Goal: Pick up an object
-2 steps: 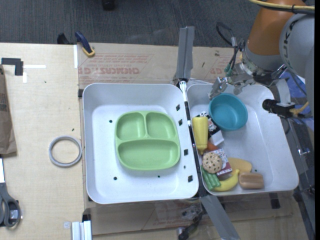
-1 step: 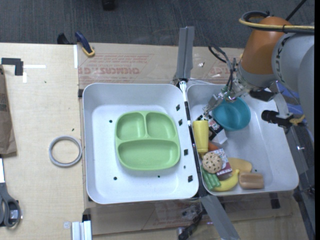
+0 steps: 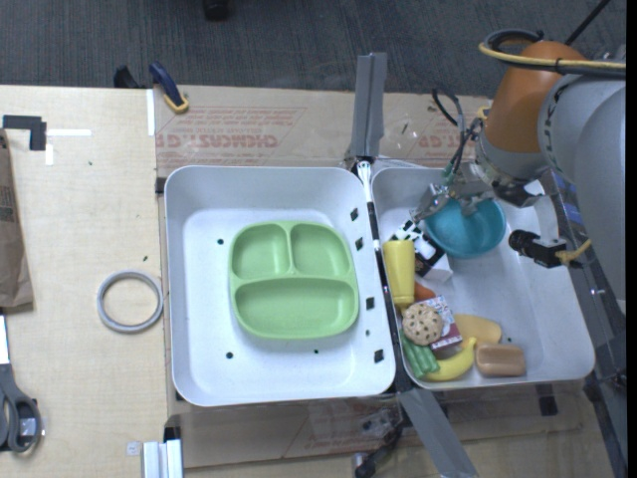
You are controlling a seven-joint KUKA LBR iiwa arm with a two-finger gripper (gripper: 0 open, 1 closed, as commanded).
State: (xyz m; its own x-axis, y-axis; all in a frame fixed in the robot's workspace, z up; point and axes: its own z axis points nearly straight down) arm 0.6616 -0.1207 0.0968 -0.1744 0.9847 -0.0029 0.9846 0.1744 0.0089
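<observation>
Gripper (image 3: 450, 195): above teal bowl (image 3: 473, 229); you cannot tell the fingers' state.
Toys: your view shows them heaped, overlapping, indistinct.

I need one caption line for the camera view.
Gripper at a teal bowl in the right bin; green tray in the left bin.

We see the left bin (image 3: 189, 297) taken up in its middle by a green divided plate (image 3: 294, 279), with bare floor around it on all sides. In the right bin (image 3: 557, 317), toy food crowds the near left corner: yellow cylinder (image 3: 399, 270), cookie (image 3: 422, 322), banana (image 3: 453, 364), bread piece (image 3: 500, 359). A blue bowl (image 3: 470, 227) sits at the far end under the arm (image 3: 557, 118). The right side stays open.
</observation>
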